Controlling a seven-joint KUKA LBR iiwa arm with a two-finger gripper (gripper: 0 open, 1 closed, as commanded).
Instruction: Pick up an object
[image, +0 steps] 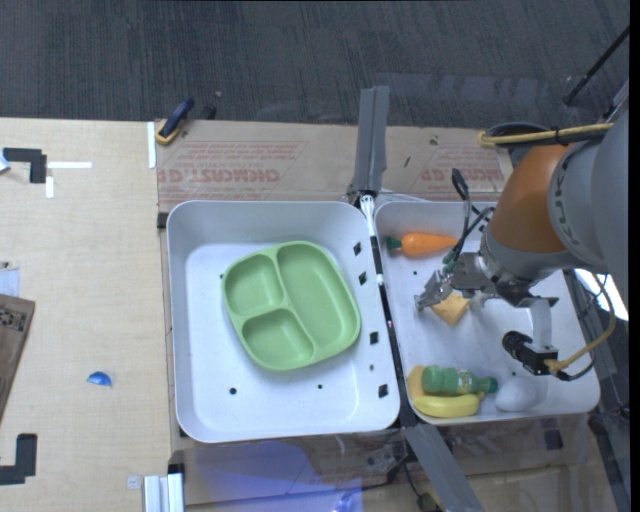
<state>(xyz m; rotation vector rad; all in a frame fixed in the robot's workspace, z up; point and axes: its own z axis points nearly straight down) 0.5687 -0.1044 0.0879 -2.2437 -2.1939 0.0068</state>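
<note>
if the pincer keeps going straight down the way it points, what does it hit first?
Most likely the pale yellow wedge-shaped block lying just under the pincer in the right-hand white bin. Depth is hard to read from this slanted view, so contact may already exist.

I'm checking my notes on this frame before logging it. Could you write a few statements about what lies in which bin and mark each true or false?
1. The green divided plate lies in the left bin. True.
2. The carrot lies in the left bin. False: it lies in the right bin, near its far edge.
3. The gripper is over the right bin, beside a yellow wedge. True.
4. The green bottle stands upright on the plate. False: it lies on its side by the banana in the right bin.
</note>
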